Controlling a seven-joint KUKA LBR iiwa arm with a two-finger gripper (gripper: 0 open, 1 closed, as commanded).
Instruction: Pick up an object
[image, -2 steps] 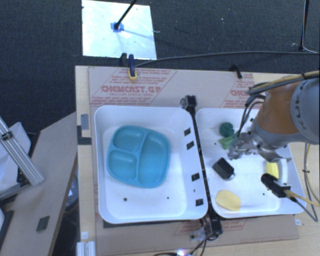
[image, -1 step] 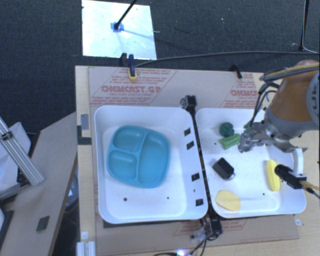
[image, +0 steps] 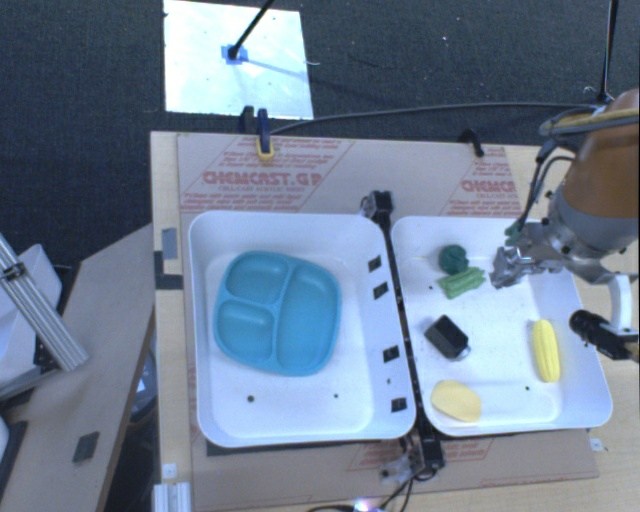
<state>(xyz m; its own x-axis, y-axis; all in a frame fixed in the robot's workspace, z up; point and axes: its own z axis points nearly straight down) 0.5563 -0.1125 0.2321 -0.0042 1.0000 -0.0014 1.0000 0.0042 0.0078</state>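
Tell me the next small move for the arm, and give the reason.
Probably shift the tool slightly left and lower it onto the green block. The tool sits just right of that block in the right bin, and holds nothing that shows. The block is the nearest object; the green ball lies close behind it, so approach carefully.

Readable text from where I work: red print "CHEMCAST GP" on the protective sheet (image: 330, 165) under my two white bins, w/ a smaller red line beneath it too fine to read. One copy sits just beyond the far edge of the left bin (image: 290, 235). A 2nd copy, partly cut off by my arm, sits beyond the right bin's (image: 590, 400) far edge; only "CHEMC…" legible there. Nothing else I can read.
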